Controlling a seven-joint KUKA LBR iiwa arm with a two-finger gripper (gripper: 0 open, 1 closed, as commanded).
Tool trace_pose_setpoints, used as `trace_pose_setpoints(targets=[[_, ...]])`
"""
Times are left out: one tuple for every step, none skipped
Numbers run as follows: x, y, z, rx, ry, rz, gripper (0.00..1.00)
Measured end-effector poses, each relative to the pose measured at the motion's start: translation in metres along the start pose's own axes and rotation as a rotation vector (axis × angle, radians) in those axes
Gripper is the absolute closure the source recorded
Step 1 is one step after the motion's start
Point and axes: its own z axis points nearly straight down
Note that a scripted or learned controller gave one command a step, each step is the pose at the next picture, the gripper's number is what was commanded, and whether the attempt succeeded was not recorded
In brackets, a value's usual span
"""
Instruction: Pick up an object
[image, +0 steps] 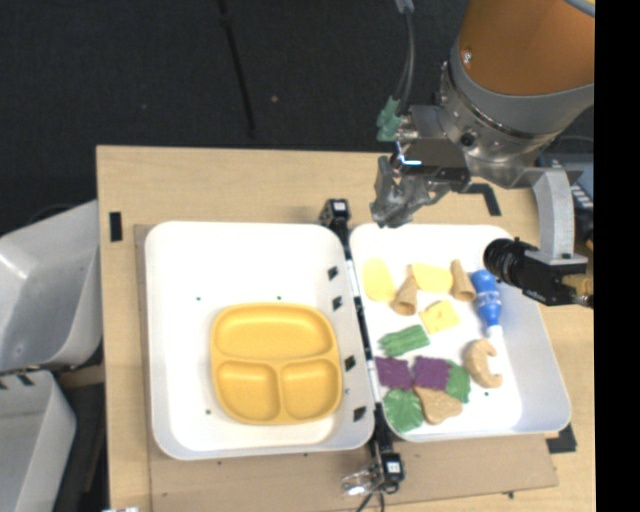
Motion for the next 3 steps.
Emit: trace_pose_setpoints(targets=[[-0.015, -0.004, 0.133, 0.033, -0.010, 0.011, 1.00], [-0.030, -0.003, 0.124, 0.019, -0.006, 0.010, 1.00], [-0.027, 0.011, 0.167, 0.024, -0.008, 0.012, 1.00]])
